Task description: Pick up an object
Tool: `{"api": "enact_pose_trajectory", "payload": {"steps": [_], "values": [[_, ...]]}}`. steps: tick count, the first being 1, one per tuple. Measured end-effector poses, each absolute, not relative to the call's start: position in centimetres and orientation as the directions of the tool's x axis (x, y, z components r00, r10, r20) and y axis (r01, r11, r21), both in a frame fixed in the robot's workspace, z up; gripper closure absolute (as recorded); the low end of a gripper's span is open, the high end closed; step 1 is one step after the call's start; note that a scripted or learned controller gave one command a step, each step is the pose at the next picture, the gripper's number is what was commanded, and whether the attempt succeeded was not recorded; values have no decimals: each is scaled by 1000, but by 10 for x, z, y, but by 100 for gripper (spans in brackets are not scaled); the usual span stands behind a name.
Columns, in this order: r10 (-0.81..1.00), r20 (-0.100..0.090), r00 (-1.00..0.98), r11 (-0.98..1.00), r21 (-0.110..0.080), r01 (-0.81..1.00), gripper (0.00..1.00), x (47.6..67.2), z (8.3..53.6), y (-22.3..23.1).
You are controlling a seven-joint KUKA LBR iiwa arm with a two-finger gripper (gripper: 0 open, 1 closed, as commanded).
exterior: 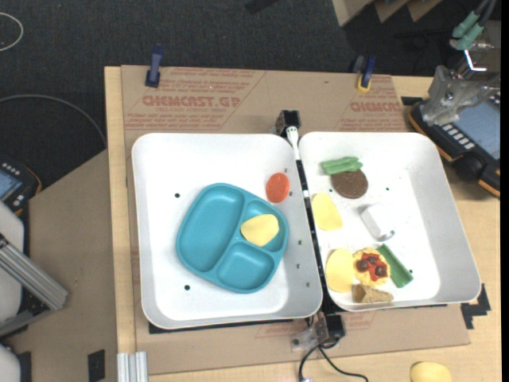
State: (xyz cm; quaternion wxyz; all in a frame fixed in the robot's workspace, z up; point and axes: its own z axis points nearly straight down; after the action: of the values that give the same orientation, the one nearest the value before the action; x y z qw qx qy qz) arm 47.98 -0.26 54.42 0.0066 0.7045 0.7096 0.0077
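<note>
Nearest the camera in the right bin (445, 213) lay a crowded cluster: a brown wedge (371, 294), a pizza slice (370, 267) with red topping, a pale yellow piece (339, 270) and a green strip (395, 265), all touching or overlapping. Just beyond were a small white cylinder (376, 220) and a yellow slab (325, 212), then a brown cookie (349, 184) touching a green pod (340, 165) at the far side. In the left bin (151, 213) a blue divided tray (227, 237) held a yellow lemon-shaped piece (259, 229), with an orange ball (277, 186) just beyond its rim. With nothing lifted, the step looked like the very start: choosing a target and approaching. The gripper's state cannot be told. The next move likely called for an isolated item, such as the white cylinder or orange ball, rather than the tangled near cluster.
</note>
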Motion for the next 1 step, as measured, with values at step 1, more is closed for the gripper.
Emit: {"api": "enact_pose_trajectory", "payload": {"steps": [1], "values": [[1000,-1,-1,1,-19,1000,100,478,366,25]]}}
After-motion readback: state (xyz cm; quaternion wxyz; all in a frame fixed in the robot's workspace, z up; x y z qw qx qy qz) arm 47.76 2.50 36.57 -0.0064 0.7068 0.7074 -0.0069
